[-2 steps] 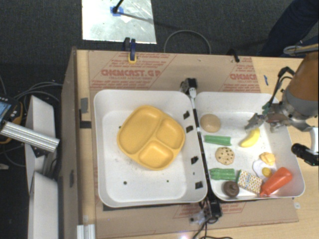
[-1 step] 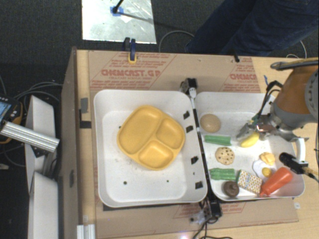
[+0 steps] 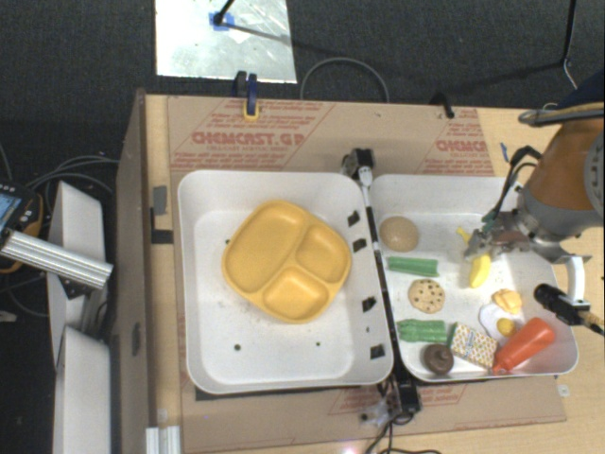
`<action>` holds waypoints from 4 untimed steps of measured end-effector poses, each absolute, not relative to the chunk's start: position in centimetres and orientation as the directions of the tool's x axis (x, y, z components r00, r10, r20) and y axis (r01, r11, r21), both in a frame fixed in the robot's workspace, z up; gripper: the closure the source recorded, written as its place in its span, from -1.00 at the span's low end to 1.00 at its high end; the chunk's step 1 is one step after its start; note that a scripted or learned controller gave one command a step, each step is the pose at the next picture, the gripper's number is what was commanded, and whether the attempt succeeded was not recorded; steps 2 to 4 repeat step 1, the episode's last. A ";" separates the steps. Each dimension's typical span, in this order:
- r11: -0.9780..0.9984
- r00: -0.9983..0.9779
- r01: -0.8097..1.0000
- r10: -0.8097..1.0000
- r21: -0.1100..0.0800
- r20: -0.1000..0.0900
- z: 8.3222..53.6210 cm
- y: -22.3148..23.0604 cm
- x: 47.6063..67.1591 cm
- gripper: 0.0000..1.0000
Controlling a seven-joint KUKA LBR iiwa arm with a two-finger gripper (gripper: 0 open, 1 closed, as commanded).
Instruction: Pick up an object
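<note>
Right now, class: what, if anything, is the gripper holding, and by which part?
It cannot be told. The gripper sits low in the right bin, just above the yellow banana, with nothing visibly between its tips.

glossy yellow plastic plate [image 3: 286, 258], smooth white bins [image 3: 203, 253]

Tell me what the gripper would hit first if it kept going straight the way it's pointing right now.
Probably the yellow banana-shaped toy. The gripper sits over the right bin, pointing down and slightly leftward, with that toy just below its tip. Depth is hard to judge from this slanted view, so it could instead meet the bin floor beside it.
</note>
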State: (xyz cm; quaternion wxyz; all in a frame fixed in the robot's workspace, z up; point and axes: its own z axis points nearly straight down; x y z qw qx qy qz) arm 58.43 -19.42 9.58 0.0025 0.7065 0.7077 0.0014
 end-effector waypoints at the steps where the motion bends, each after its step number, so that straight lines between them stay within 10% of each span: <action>1: 0.015 -0.015 1.000 1.000 0.005 0.005 11.5 -8.1 61.8 1.00; 4: 0.015 -0.015 1.000 1.000 0.005 0.005 11.5 -8.1 61.8 1.00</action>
